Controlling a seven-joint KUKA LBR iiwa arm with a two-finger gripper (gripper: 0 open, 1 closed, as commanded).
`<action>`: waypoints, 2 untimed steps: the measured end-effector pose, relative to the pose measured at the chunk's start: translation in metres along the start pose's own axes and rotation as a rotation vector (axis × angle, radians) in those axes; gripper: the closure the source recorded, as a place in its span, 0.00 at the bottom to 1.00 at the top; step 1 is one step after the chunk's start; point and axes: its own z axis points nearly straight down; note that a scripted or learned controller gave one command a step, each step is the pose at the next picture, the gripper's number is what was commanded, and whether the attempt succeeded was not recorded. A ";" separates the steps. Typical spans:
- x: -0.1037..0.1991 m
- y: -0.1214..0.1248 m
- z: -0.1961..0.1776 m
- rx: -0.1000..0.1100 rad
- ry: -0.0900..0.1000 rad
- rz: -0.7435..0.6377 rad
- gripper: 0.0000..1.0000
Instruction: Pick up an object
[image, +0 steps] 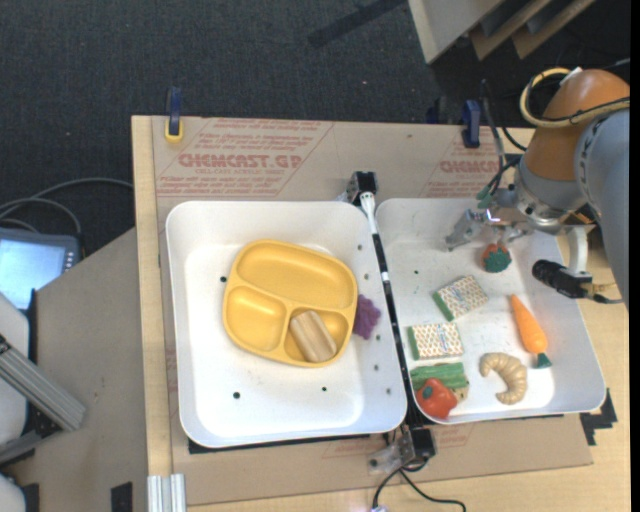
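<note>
Carrot (527, 323) near right bin's (585, 385) right edge, claw (487, 228) well apart.

Red "CHEMCAST GP" printing repeats across the brown bench sheet (240, 160)

Claw (487, 232) above right bin (580, 385), yellow divided plate (268, 275) in left bin (200, 380), carrot (527, 322), croissant (507, 375)

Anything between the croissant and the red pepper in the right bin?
No. Camera view shows bare white floor of the right bin between the croissant and the red pepper.
</note>
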 end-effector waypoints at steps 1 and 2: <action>-0.004 -0.001 -0.014 0.002 -0.004 0.003 1.00; 0.053 -0.043 -0.031 -0.001 0.000 0.001 1.00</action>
